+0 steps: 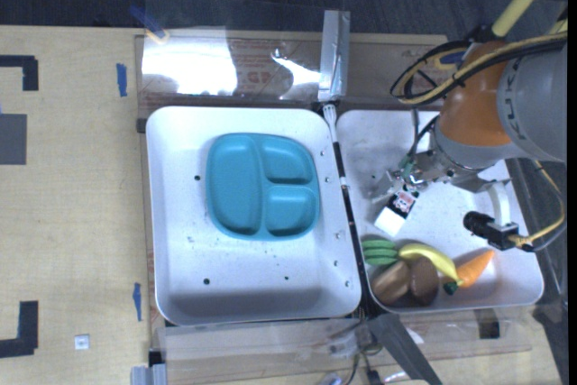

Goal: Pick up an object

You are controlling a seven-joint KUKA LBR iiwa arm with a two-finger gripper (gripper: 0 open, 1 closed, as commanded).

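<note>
Grey metal and an orange band are filling the right bin's far right corner, where we are reaching in with our arm (505, 108). Our two-finger gripper (403, 187) is hanging over the middle of the right shallow white bin (523, 279), and we are seeing a small white block with a dark printed end (395, 212) just below its tips; whether it is clenched on that block or merely above it, we cannot tell. Along that bin's near edge, a yellow banana (431, 260) is lying against a brown round fruit (403, 281), with a green piece (379, 250) toward the near left corner and an orange carrot (475, 267) toward the near right. We are seeing a teal divided plastic plate (261, 185) resting in the middle of the left white bin (180, 266).
</note>
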